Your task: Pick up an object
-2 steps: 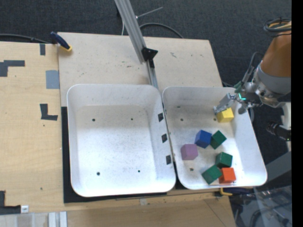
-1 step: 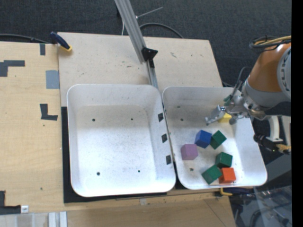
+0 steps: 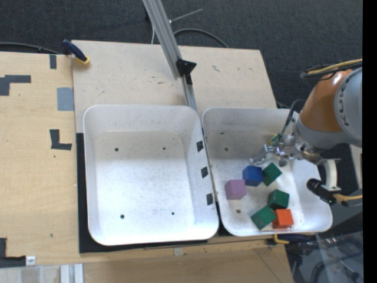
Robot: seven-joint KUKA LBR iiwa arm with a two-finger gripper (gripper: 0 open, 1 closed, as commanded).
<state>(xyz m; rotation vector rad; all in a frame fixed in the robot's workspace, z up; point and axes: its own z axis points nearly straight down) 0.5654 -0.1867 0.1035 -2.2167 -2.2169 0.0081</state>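
Note:
Several small blocks lie in the right bin point(image 3: 235, 119): a blue cube point(image 3: 252, 175), a green cube point(image 3: 272, 174) touching it, a purple cube point(image 3: 235, 188), a dark green cube point(image 3: 278, 198), a green block point(image 3: 263, 217) and an orange cube point(image 3: 284, 218). My gripper point(image 3: 268, 155) hangs low over the right bin's right half, just above and behind the blue and green cubes. Its metal tip points left, toward the bin's middle. Nothing can be seen held in it. The grey arm with its orange band point(image 3: 321, 108) comes in from the right.
The left bin point(image 3: 141, 119) stands beside the right one, sharing a middle wall. A metal rail point(image 3: 168, 37) slants down from the top to the bins' junction. A blue and yellow clamp point(image 3: 75, 50) lies at the bench's far left.

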